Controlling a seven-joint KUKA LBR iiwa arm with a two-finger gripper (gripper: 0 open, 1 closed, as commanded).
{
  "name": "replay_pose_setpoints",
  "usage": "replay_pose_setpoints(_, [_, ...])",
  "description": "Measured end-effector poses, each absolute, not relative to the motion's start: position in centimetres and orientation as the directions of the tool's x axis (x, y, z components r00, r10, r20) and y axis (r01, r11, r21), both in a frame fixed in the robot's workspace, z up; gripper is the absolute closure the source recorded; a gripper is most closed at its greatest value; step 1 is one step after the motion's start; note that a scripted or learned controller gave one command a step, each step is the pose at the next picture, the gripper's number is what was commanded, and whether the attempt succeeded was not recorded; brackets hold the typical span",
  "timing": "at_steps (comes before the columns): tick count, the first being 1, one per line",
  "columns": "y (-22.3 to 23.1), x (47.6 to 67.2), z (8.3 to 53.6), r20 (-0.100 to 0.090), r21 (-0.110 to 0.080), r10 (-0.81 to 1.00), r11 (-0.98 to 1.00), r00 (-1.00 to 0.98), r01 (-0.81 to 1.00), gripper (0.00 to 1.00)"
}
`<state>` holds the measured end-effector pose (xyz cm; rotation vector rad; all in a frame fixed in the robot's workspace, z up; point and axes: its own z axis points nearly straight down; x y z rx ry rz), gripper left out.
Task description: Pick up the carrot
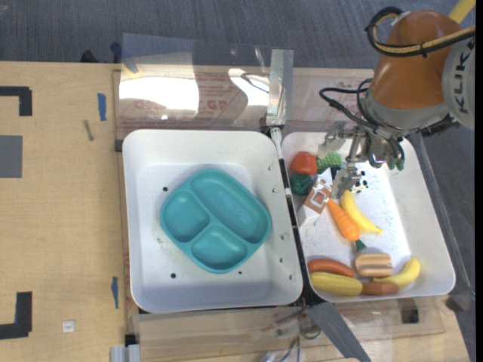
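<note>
The small orange toy carrot (344, 219) lies in the right shallow white plastic bin (423, 225). It looks smooth and shiny, fat at one end and thin at the other. Its long way runs on a slant, from the upper left down to the lower right, and a dark green bit sits at its lower right end. A yellow toy banana (359, 214) lies just beside it on the right, on the same slant. A little orange and white card (318, 198) sits near the carrot's upper end, and its print is too small to read.

The grey metal claw (349, 173) hangs over the back part of the same bin, near the carrot's upper end; I cannot tell if it is apart or together. Above it is the arm's round orange band (407, 59), with part of some dark letters on the grey shell beside it.

Also in that bin are a red round toy (305, 163), a bumpy green toy (329, 159), a toy hot dog bun (373, 264), a long yellow toy (336, 283) and a red toy sausage (330, 266).

The left white bin (143, 202) holds a smooth teal plastic plate with three hollows (216, 219)
</note>
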<state>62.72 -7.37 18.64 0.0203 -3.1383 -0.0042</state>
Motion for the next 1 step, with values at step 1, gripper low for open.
replay_pose_setpoints(1, [-8.71, 59.46, 12.21, -0.036, -0.004, -0.063, 0.998, -0.997, -0.063, 0.0])
